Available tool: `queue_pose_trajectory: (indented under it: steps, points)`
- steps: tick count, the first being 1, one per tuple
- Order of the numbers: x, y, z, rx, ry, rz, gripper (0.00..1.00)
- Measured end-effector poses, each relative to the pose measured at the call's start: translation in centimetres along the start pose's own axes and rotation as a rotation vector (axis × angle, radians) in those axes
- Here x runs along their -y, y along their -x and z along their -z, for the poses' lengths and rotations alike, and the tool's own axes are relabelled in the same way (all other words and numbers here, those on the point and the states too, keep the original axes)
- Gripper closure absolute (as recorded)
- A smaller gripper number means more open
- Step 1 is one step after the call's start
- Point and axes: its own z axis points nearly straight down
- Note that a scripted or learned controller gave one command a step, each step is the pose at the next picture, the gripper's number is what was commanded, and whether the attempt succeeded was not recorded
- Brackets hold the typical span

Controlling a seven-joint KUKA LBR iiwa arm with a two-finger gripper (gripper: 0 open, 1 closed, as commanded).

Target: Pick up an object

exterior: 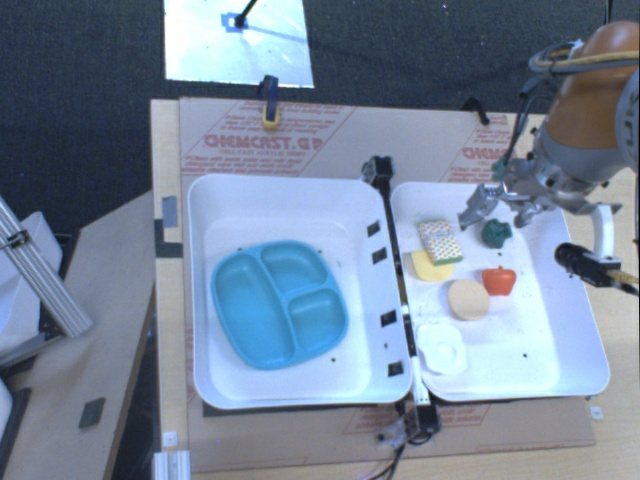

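The gripper (492,206) hangs with fingers spread, holding nothing; a dark green toy (495,233), maybe broccoli, lies just below it.

dark green lump (495,233) | right bin (575,368) far side | lying loose

2 white bins (290,193), 1 blue divided tray (280,303), and 6 small food-like items (468,299) in the right bin.

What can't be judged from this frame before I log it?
- Pincer in the camera view: too small and blurred to read its opening, or whether it touches the dark green object.
- Arm: cut off by the right edge.
- Yellow piece: partly under the patterned block.
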Motion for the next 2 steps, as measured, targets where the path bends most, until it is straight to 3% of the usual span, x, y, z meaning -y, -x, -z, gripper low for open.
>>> queue_pose_trajectory:
  steps: [1, 2]
  points:
    - [-0.2, 0.0, 0.7, 0.001, 0.012, 0.002, 0.00]
    - [0.0, 0.7, -3.8, 0.001, 0.010, 0.000, 0.00]
